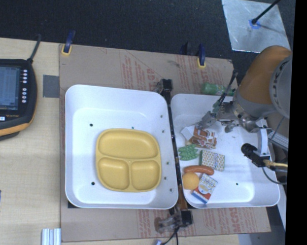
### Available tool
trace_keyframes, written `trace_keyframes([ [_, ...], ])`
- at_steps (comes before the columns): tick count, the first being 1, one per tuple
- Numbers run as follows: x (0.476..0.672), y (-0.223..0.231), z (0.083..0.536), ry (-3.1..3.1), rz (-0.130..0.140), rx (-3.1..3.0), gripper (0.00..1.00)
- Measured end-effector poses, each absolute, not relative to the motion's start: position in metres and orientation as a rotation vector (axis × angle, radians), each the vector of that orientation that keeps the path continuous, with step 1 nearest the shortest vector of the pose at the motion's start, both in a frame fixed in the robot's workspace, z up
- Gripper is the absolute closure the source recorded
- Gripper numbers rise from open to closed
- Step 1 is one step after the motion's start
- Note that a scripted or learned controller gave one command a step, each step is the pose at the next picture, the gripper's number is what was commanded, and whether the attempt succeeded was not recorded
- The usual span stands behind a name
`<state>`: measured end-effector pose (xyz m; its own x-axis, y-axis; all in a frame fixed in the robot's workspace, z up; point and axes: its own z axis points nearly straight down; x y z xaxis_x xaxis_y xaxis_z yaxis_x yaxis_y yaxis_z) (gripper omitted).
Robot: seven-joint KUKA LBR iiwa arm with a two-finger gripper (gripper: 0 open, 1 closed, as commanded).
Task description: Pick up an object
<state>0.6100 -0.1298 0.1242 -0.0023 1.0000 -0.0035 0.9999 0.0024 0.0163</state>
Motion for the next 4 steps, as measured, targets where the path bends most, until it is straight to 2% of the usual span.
trace_keyframes([
  [1,0.613,-0.124,0.122,2.210,0.018,2.205,0.00],
  [2,0.629,-0.116,0.092,2.226,-0.003,2.217,0.00],
  [3,0.579,-0.116,0.092,2.228,-0.005,2.217,0.00],
  [4,0.579,-0.117,0.102,2.230,-0.007,2.216,1.00],
])
